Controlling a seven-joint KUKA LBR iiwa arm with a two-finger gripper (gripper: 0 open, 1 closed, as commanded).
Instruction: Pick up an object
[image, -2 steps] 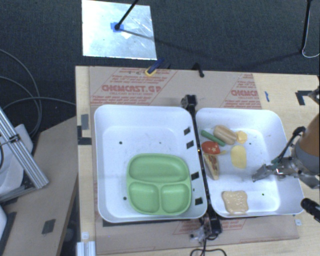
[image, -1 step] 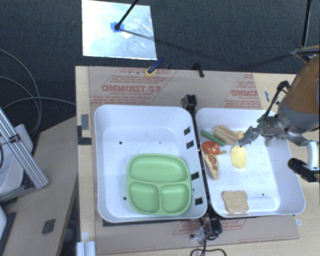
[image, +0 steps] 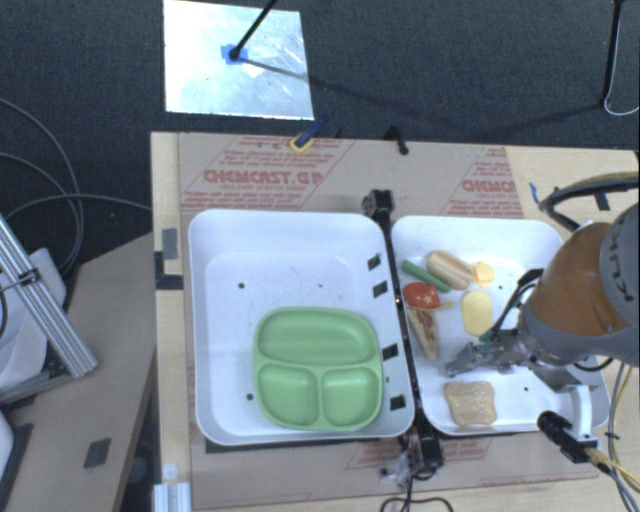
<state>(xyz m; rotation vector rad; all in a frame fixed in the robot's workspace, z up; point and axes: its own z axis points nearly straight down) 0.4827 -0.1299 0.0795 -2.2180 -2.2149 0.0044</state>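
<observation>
The claw (image: 468, 361), its grip impossible to judge, hovers just above the bread (image: 470, 402), below the banana (image: 477, 312).

Small food items (image: 450, 300) lie scattered in the right bin (image: 520, 235).

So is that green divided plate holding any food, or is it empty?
Empty. The green plate lies flat in the left bin, all three compartments bare; the toy food sits in the right bin.
</observation>
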